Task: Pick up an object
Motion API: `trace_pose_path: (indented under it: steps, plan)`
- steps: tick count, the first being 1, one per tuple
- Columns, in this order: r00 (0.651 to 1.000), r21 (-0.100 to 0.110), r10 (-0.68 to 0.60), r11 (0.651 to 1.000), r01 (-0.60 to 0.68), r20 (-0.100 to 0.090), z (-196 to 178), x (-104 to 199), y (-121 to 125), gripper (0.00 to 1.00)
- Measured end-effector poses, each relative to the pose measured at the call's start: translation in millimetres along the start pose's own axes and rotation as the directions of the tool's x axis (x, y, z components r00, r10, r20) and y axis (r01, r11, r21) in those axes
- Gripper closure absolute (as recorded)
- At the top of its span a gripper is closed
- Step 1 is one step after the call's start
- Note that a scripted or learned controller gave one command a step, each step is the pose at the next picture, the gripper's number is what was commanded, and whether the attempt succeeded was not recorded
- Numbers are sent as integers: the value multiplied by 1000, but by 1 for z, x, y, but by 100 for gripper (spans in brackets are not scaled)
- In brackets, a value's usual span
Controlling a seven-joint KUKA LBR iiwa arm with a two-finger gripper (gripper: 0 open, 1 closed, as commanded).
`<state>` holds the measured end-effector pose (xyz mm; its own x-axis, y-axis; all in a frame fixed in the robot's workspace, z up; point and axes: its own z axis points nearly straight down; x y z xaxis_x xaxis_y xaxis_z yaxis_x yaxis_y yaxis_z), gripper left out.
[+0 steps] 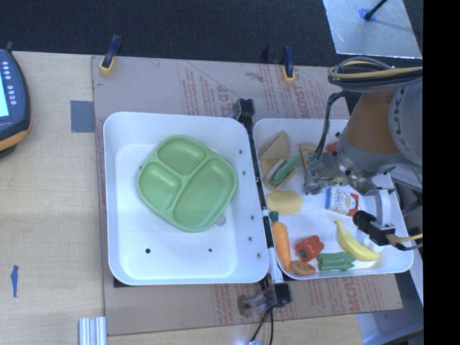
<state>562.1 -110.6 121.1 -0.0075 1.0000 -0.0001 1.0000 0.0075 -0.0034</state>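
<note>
The right bin [325, 221] holds several toy foods: a bread slice [276, 146], a green pod [284, 171], a yellow lump [284, 202], a carrot [282, 244], a red pepper [310, 247], a green vegetable [335, 261], a banana [353, 241] and a small white carton [341, 200]. My gripper [313, 180] is low in this bin's upper middle, just right of the green pod and above the yellow lump. The carton lies to its right. I see nothing held in it. The arm's body hides the bin's upper right part.
The left bin [118, 192] carries a green divided plate [188, 183]. The ridge where both bins meet [257, 192] runs just left of the gripper. A handheld pendant [11, 99] lies at the far left of the bench. Clamps [287, 67] hold the board's back edge.
</note>
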Motion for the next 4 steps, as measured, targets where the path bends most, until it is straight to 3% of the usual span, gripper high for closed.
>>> trace_pose_path:
  steps: [1,2,3,4]
  plan:
    - [1000,-13,2,1000,-2,2,-93,-6,45,100]
    - [1000,3,15,1000,-15,2,-95,-87,-30,100]
    - [1000,-10,-4,1000,4,0,-80,-43,99,100]
    - [1000,7,6,1000,-6,-3,-75,-11,13,100]
